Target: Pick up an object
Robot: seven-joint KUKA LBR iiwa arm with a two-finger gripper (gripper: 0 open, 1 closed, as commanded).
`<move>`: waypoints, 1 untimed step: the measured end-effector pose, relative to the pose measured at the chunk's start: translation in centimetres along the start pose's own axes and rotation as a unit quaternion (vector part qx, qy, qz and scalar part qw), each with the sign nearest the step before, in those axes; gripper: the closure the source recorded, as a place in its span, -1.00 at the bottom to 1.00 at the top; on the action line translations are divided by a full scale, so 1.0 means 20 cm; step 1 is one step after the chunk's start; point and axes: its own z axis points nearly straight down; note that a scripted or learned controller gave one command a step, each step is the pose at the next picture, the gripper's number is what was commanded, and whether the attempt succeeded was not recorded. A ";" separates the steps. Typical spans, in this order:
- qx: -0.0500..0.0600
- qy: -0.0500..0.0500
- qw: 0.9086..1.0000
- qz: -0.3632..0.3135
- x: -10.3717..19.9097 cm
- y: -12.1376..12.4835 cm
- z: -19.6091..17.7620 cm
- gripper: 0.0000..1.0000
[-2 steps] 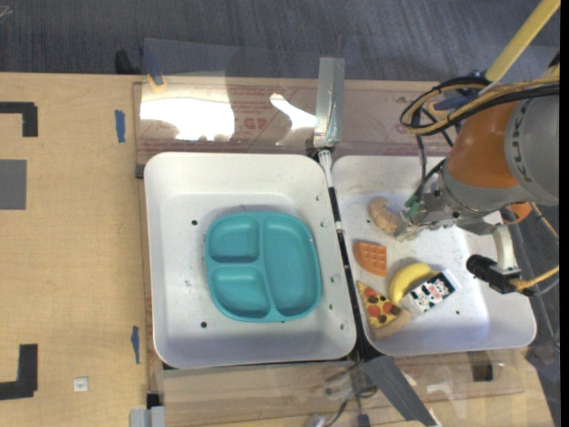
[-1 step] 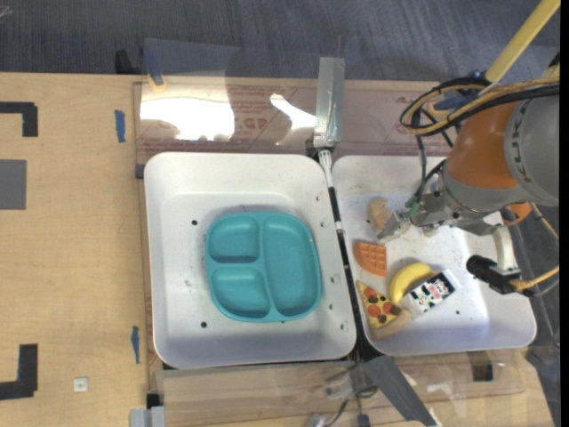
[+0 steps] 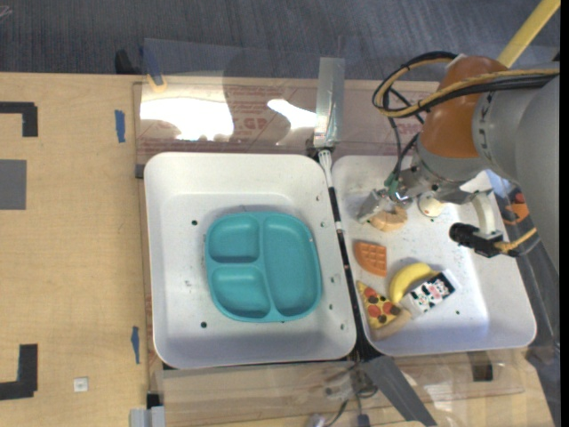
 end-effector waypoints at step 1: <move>0.001 0.000 1.000 0.017 -0.10 -0.01 -0.03 -1.00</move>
